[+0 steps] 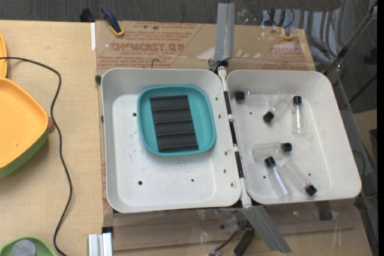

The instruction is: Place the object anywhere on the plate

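Because the two shallow white plastic bins sit side by side on the pale wooden counter [72, 177], the scene splits neatly into a goal side and a supply side. The left white bin [114, 129] holds a teal, rounded-square plate [146, 123], lying flat near the bin's middle and a little toward the far wall. A dark grey ribbed rectangular block [173, 123] lies flat on the plate, well inside its raised rim, its ridges running across.

The right white bin [336, 129] holds several clear plastic vials with black caps, all tipped on their sides and scattered. One vial [296, 114] lies near the far right, another [273, 112] just left of it, and a loose cluster [279, 174] lies toward the near edge. A small black cap [239, 95] sits alone near the divider.

Which thing the task means is uncertain. If it is the ribbed block, it already rests on the plate and the job looks finished. If it is a vial, none has been moved across yet. The vials look light and round, so they would likely roll; the plate's rim should help contain one.

Whether the claw is apart or together cannot be told here.

Brown printed cardboard [156, 45] lies under the bins' far side, stacked orange dishes [18, 129] sit at the far left, and a black cable [60, 147] trails across the counter.
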`<state>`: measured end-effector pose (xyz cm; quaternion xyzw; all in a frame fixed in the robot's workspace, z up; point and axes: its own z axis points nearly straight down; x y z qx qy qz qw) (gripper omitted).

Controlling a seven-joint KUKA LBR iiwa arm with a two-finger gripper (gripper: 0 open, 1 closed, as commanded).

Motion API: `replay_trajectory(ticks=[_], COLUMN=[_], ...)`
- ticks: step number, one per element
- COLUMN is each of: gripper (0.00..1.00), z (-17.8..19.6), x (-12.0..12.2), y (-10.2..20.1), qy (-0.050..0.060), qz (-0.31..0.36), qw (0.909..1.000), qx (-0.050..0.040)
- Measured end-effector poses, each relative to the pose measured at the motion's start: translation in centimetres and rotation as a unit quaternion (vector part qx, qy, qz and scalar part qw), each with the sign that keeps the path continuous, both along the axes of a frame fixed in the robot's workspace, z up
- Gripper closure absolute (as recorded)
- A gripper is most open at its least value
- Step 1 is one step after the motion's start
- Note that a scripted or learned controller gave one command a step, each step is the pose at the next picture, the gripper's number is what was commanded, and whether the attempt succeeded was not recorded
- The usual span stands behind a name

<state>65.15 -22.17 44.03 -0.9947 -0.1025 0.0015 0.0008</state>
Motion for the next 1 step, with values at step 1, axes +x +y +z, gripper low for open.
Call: replay_trajectory(ticks=[1], gripper=[0.00], z=[-0.02], x=[0.23], y=[0.04], qy=[0.000], qz=[0.000], qw=[1.0000], qx=[0.0000])
